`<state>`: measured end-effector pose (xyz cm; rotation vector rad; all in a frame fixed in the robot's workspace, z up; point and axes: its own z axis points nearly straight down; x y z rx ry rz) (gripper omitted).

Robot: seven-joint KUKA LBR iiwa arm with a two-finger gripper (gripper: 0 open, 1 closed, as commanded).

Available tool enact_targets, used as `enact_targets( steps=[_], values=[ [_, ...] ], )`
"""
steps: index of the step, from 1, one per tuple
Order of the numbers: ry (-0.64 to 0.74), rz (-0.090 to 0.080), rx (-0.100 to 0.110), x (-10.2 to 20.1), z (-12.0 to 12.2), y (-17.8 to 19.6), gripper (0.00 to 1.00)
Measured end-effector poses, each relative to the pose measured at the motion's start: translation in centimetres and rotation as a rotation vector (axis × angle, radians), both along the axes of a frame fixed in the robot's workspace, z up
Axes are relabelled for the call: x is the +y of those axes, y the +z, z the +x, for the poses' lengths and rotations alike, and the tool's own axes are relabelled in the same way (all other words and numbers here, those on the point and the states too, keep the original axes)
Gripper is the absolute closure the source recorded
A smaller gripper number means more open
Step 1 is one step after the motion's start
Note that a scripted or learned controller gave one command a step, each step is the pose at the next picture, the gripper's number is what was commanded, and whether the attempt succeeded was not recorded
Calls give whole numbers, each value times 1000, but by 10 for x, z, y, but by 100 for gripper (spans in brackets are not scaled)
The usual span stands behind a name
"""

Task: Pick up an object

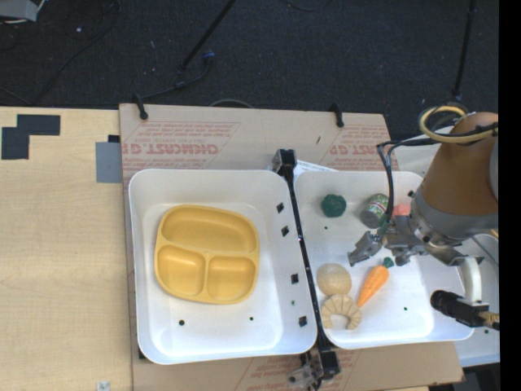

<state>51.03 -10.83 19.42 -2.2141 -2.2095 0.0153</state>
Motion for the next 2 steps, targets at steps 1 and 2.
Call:
enact_targets(
  steps=[1,2],
  values=[
    [2,-1,-12,0,3,6,0],
    [1,0,-7,-6,-7,-49,0]
  ],
)
